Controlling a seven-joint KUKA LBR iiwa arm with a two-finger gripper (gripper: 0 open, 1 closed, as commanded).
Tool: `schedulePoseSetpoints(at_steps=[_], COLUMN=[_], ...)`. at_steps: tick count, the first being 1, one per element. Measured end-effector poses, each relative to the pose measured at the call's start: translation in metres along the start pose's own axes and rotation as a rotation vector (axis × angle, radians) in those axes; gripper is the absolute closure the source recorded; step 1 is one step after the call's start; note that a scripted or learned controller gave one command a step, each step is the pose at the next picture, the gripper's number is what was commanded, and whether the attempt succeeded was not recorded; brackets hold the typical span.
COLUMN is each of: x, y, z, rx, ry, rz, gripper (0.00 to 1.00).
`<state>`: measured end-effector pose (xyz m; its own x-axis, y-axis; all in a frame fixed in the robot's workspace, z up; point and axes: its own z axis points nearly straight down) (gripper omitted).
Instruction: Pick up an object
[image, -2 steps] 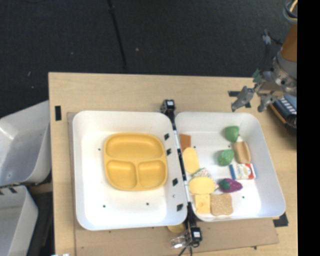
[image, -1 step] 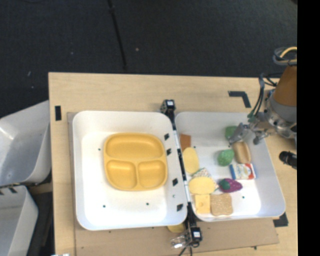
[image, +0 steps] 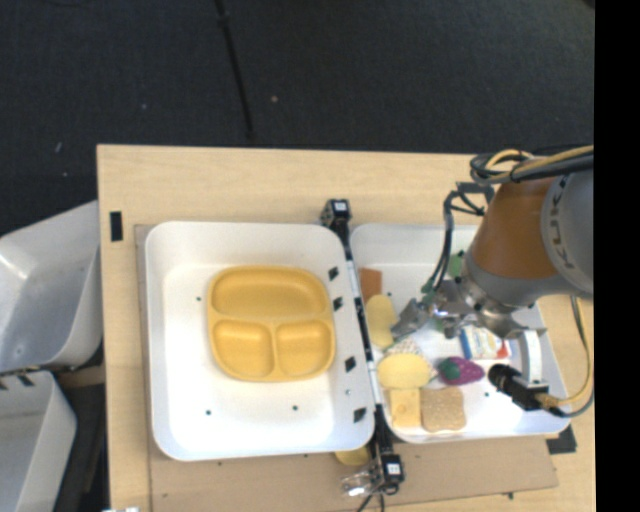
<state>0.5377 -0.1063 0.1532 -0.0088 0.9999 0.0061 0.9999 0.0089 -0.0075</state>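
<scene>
Yellow tray (image: 270, 322) alone in the left bin (image: 170, 400); clutter fills the right bin (image: 400, 240).
Gripper (image: 425, 315), state untellable, hangs above the yellow food (image: 380, 316), with purple piece (image: 461, 371) and bread (image: 443, 409) near.

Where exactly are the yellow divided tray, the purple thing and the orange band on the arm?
yellow divided tray (image: 270, 322): camera view, on its middle ridge.
purple thing (image: 461, 371): camera view, on its rounded body.
orange band (image: 508, 232): camera view, on its curved front.
</scene>
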Motion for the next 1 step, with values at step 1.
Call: schedulePoseSetpoints(at_steps=[1], x=[0.0035], y=[-0.0475], z=[0.0561], rx=[0.0], ry=[-0.004], rz=[0.01], gripper=[0.0])
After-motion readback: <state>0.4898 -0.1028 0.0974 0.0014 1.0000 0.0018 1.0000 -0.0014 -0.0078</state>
